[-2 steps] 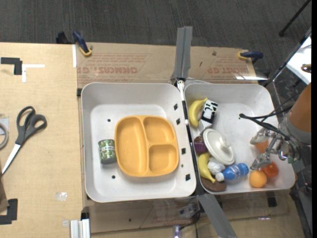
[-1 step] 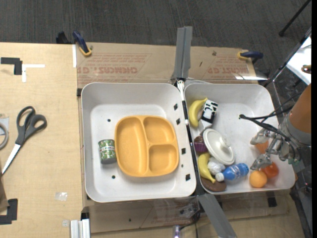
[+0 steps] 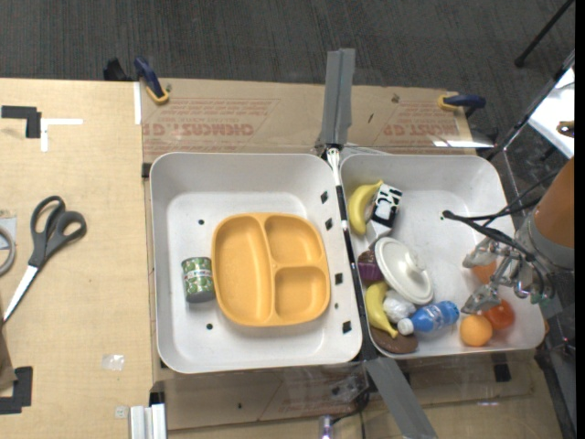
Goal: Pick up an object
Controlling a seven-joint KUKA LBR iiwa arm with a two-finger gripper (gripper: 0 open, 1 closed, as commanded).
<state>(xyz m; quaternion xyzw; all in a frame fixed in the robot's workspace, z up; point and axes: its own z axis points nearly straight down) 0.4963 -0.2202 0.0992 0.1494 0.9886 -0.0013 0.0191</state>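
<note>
My gripper (image 3: 479, 280) hangs over the right side of the right bin (image 3: 430, 159), its two metal fingers spread apart, so it is open. A small orange piece shows between the fingers, but I cannot tell whether they touch it. Just below the gripper lie an orange ball (image 3: 475, 330) and a red-orange fruit (image 3: 502, 315). To the left of these are a blue bottle (image 3: 430, 317), a white lid-like dish (image 3: 403, 270), two bananas (image 3: 363, 207) (image 3: 376, 307) and a black-and-white box (image 3: 387, 204).
The left bin (image 3: 233, 165) holds a yellow divided plate (image 3: 271, 269) and a green can (image 3: 196, 279). Scissors (image 3: 43, 239) lie on the bench at far left. A grey bar (image 3: 338, 99) runs between the bins. Black cables (image 3: 475, 218) cross the right bin.
</note>
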